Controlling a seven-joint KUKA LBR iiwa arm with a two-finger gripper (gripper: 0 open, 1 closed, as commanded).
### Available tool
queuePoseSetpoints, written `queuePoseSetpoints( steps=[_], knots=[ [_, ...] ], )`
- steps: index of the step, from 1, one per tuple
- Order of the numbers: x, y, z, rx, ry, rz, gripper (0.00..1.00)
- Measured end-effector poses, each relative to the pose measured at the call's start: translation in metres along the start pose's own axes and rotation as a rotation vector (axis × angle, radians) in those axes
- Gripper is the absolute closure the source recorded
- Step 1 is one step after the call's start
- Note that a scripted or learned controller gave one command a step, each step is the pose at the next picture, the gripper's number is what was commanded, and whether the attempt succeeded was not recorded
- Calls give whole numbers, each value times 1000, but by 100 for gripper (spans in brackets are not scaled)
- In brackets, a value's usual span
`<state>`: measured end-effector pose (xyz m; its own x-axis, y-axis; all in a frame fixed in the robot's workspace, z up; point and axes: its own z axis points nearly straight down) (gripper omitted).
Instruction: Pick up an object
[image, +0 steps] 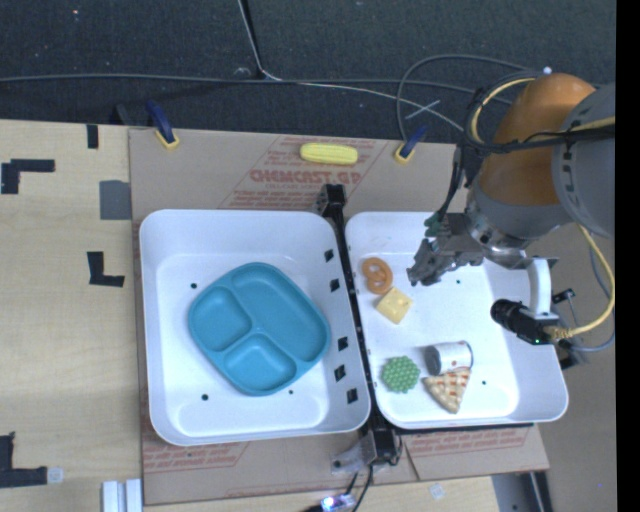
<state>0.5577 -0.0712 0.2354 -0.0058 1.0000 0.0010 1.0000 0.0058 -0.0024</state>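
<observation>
Nothing is lifted yet, so your pick is all ahead of you. Taking the right bin (500, 400) as your landmark: at its near edge lie the pizza slice (448, 387), green ball (401, 374) and small can (449, 356); farther in, the cheese cube (393, 305) and pretzel (376, 273). The gripper (428, 268) hovers just right of the pretzel; I cannot tell its grip.

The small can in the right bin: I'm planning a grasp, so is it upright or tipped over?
Tipped over. The can lies on its side on the right bin floor, long side showing, beside the pizza slice.
</observation>
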Motion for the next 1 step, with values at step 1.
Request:
queuePoseSetpoints(
  steps=[1],
  knots=[
    [46, 24, 7, -1, -1, 1, 100]
  ],
)
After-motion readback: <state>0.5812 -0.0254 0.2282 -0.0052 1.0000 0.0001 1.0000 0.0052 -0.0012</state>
